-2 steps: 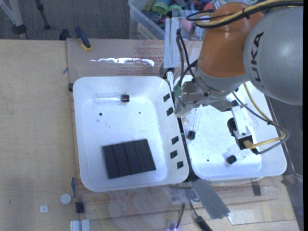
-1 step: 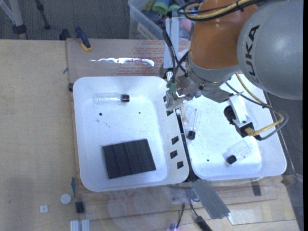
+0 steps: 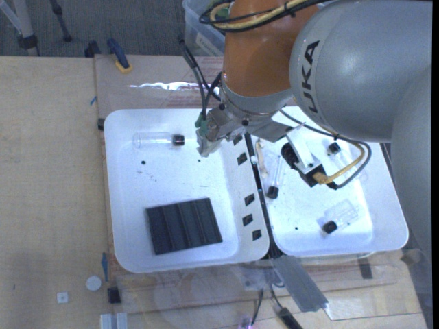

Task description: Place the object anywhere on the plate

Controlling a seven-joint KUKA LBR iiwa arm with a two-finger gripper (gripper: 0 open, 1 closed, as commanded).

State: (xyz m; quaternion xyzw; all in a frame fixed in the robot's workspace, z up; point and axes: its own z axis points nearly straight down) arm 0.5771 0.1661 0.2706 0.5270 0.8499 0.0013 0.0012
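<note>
A black ridged plate (image 3: 184,225) lies flat in the front part of the left bin (image 3: 123,184). A clear vial with a black cap (image 3: 159,140) rests on its side near the back of that bin. My gripper (image 3: 204,146) hangs over the left bin's back right area, just right of the vial's capped end and apart from it. The plate is well in front of the gripper. The big grey and orange arm hides much of the right bin's back.
The right bin (image 3: 384,232) holds two more clear capped vials (image 3: 341,218) (image 3: 273,178). Black clips (image 3: 248,201) run along the divide between the bins. A plastic tub of cables (image 3: 206,9) stands behind the bins.
</note>
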